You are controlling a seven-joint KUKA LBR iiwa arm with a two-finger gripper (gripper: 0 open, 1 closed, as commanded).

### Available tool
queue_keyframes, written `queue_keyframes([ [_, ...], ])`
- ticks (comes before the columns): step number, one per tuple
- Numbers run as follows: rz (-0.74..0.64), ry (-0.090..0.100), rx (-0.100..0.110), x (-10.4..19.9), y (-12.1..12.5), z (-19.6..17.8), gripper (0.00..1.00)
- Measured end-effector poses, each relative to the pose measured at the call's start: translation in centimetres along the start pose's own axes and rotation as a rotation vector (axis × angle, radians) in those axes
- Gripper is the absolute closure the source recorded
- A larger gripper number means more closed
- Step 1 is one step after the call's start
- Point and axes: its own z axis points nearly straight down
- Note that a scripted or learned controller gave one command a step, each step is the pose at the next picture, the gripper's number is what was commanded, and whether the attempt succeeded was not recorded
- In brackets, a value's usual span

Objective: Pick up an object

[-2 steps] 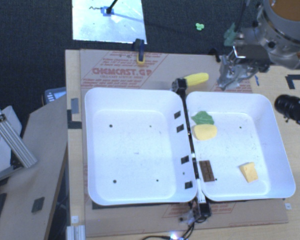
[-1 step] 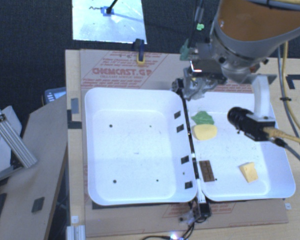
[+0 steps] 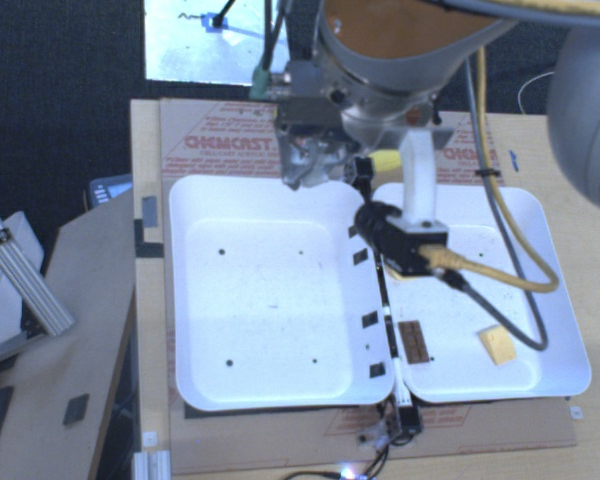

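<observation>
White bins [image 3: 185, 298] sit on printed cardboard [image 3: 220, 140] over a wooden bench [image 3: 145, 133], dark floor [image 3: 50, 68] behind; whether the gripper [image 3: 315, 163] is closed cannot be told.

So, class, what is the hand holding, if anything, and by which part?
Cannot tell: the hand, at the left bin's far rim, is too blurred.

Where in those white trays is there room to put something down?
The left bin is bare from its left wall to the divider, except the far right corner under the gripper. The right bin is tighter: a brown piece and a yellow block lie near its front.
</observation>
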Motion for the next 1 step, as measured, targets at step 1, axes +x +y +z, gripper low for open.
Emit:
queue_keyframes([
  [1,0.010,-0.003,0.002,-0.22,0.15,-1.34,1.00],
])
